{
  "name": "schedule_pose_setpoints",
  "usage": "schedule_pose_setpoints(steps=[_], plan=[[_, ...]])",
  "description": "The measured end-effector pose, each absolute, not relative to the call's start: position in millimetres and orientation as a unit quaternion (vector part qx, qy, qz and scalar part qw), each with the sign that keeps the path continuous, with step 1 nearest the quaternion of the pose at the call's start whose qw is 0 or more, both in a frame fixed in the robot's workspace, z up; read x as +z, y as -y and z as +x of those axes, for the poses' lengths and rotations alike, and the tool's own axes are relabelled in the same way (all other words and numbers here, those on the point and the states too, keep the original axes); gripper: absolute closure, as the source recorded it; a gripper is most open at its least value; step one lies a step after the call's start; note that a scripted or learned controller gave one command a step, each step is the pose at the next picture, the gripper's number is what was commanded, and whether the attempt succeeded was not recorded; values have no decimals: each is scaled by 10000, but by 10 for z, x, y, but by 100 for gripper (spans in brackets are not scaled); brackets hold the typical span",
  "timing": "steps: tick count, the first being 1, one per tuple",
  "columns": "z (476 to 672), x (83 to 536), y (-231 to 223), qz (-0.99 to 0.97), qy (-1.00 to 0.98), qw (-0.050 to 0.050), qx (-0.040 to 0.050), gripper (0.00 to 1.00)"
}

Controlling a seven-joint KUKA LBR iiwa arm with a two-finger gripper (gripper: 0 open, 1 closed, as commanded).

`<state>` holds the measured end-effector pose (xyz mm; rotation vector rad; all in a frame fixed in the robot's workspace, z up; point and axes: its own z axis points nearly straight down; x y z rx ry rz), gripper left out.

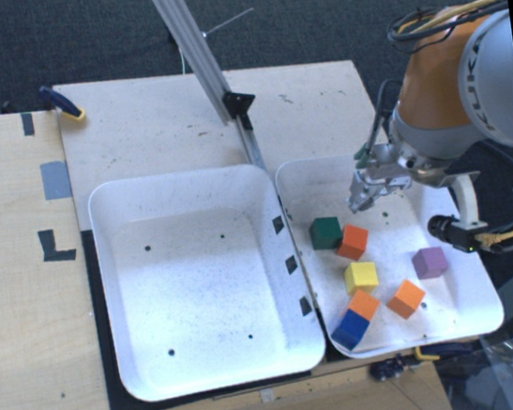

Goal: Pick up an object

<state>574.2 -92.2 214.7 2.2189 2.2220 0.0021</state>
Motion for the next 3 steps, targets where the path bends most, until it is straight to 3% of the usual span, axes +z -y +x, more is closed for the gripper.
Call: schedule_pose_setpoints(steps=[3], plan=[[5835, 2359, -718, 7045, -7097, -12, 4, 100]])
